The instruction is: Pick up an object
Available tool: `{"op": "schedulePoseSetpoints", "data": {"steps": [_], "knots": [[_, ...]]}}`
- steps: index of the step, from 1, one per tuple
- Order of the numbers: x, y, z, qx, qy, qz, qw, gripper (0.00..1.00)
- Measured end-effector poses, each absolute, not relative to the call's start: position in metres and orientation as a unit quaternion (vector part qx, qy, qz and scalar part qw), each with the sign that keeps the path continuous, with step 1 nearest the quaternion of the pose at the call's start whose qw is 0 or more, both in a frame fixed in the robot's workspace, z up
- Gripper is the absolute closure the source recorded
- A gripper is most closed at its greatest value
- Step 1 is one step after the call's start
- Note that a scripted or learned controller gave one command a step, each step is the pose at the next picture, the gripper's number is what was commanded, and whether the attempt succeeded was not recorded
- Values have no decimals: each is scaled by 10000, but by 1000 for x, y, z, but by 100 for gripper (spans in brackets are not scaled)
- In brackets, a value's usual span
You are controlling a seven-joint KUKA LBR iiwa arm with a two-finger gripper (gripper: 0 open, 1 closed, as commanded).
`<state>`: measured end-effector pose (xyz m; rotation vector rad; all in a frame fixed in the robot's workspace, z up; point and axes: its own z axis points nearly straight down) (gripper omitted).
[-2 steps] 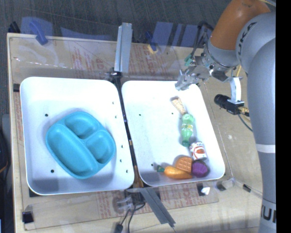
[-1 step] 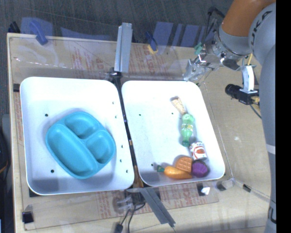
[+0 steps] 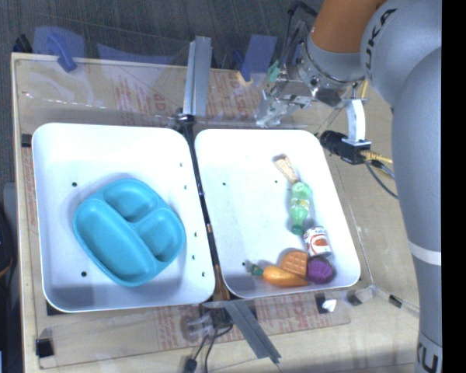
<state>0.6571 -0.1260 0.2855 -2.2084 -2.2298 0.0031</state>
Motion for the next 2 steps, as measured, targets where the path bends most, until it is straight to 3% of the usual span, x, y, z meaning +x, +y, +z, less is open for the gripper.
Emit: {"op": "schedulePoseSetpoints", "data": {"steps": [1,2], "knots": [[617,-87,292,-7043,-7099,8,10,100],[591,-147,304,-7054,-7088,12,12,100]]}}
